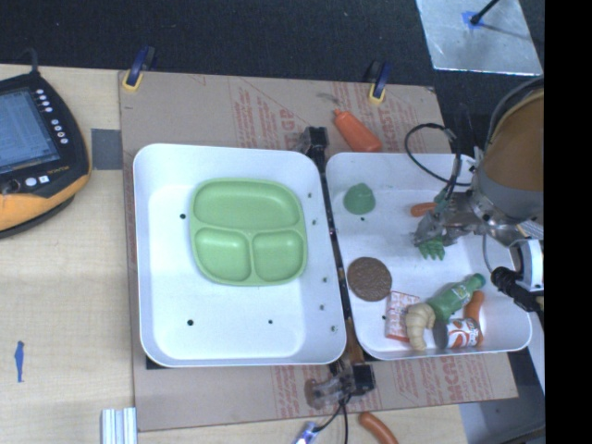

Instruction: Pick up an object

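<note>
My gripper (444,228) is low over the right bin (398,178), in its right middle part. A small green leafy toy (431,246) lies right at its tip, on the left side; whether it is gripped I cannot tell. A small orange piece (422,209) lies just left of the gripper. Also in this bin are a green round lump (359,199), a brown disc (369,277), a green bottle (455,296), a beige pastry (419,323), a white and red packet (400,308) and an orange-labelled item (462,334).
The left bin (162,248) holds a green divided plate (248,230). An orange carrot toy (356,132) lies on the cardboard behind the right bin, another orange piece (380,426) in front. A teach pendant (32,151) rests at the far left. A black cable (427,151) loops above the right bin.
</note>
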Tool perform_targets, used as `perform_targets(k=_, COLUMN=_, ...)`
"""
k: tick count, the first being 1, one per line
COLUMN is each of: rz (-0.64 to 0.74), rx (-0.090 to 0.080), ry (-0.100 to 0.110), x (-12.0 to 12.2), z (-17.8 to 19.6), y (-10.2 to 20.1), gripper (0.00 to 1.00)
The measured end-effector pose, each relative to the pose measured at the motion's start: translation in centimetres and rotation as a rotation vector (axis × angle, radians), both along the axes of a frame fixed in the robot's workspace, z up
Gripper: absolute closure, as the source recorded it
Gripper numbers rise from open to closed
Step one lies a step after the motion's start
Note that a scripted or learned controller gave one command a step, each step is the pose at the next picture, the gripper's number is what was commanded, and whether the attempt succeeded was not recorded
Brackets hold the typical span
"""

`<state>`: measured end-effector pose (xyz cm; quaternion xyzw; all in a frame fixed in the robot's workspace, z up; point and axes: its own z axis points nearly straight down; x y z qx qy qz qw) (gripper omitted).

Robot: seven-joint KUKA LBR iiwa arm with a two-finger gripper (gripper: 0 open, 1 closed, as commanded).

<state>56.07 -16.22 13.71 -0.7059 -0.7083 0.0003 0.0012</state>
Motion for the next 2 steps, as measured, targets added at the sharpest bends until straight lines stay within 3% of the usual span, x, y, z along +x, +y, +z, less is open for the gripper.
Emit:
perform_targets(k=1, rz=0.002, rx=-0.002, ry=0.000, x=2.6, z=-0.8, y=4.4, gripper=1.00)
perform_targets(k=2, rz=0.001, rx=-0.001, ry=0.000, x=0.4, z=8.8, y=9.1, gripper=1.00)
